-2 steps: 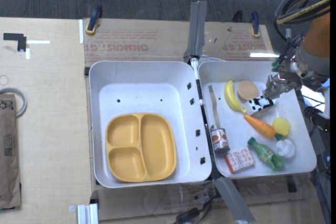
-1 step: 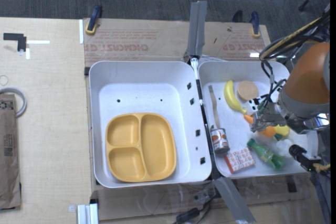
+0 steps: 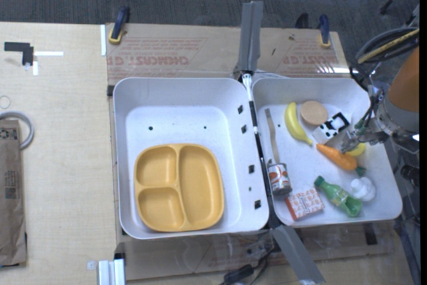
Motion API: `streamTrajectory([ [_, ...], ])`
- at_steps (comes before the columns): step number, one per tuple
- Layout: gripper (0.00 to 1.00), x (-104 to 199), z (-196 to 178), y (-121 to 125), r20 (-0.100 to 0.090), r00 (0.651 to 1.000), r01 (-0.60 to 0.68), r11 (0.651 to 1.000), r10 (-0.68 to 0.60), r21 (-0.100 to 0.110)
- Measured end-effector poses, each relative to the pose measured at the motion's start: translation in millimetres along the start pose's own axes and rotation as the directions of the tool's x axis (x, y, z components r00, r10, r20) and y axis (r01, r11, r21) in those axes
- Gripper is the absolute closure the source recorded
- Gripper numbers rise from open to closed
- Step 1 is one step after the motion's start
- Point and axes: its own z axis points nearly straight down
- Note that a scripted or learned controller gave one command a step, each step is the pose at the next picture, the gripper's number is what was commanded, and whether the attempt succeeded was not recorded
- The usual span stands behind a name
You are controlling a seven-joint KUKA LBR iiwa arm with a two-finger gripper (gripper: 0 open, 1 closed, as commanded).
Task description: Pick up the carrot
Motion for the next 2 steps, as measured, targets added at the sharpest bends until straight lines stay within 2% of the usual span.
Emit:
streamTrajectory([
  [1,0.00,19,9,-16,0.032,0.987,0.160,0.987,-0.158,-0.034],
  [2,0.00,19,10,-38,0.013,0.994,-0.108,0.993,0.109,-0.042],
])
